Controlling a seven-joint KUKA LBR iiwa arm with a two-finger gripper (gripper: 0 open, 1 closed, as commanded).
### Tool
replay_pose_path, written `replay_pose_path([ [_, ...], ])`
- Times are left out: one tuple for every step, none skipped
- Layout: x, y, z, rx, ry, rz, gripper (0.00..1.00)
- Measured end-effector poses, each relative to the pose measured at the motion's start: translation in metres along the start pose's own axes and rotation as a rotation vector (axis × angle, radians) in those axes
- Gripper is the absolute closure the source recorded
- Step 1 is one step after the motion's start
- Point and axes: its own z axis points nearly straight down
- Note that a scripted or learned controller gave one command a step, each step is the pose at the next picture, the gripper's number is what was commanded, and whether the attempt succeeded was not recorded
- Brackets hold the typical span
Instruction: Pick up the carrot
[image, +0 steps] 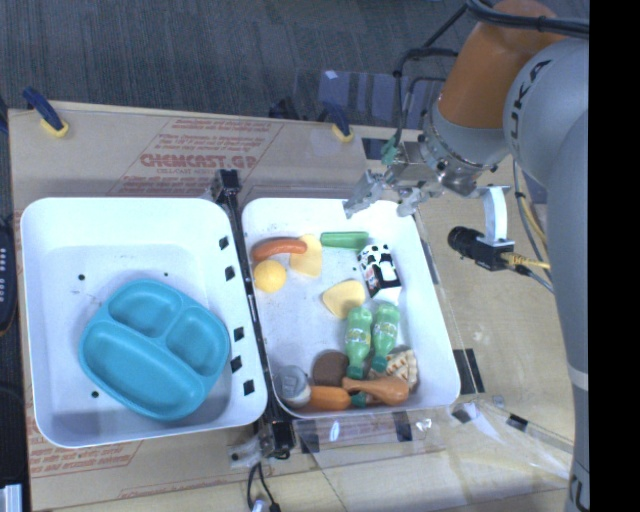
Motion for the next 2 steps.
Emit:
replay_pose_path([
  [0.006,-0.009,0.1,0.009,0.001,0.104,0.0],
  [0.039,-0.039,0.189,0.004,0.003,-0.175,0.0],
])
